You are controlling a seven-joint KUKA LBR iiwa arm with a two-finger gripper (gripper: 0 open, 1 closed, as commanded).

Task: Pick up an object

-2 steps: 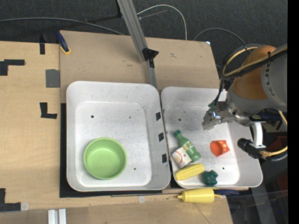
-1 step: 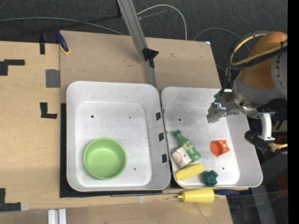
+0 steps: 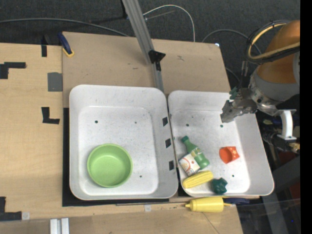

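Table [image 3: 29,145] of pale wood under two shallow white bins set side by side. Left bin [image 3: 80,99] holding a lime-green bowl [image 3: 109,165], upright, near its front left corner, likely light rigid plastic with a thin rim that would suit a pinch across the lip. Right bin [image 3: 253,130] carrying a cluster toward its front: small green bottle [image 3: 194,153] lying on its side at a slant, a white cylindrical container with a red label [image 3: 189,165] touching it, a yellow toy corn cob [image 3: 197,180] just in front of both against the front wall, and a dark green lumpy piece [image 3: 219,185] right beside the cob's end. Orange-red toy block [image 3: 229,154] lying apart from that cluster toward the right, with free floor all round, so probably the easiest pick: judged small, light and stiff, best taken across its narrower sides from straight above. Bottle and cob judged smooth and rounded, apt to roll or slip unless gripped across the middle. Yellow squeeze bottle [image 3: 207,204] lying on the table just outside the right bin's front rim. Gripper [image 3: 229,113] poised over the back right part of the right bin, well apart from the toys, nothing between it and them; open or closed cannot be told from this angle.
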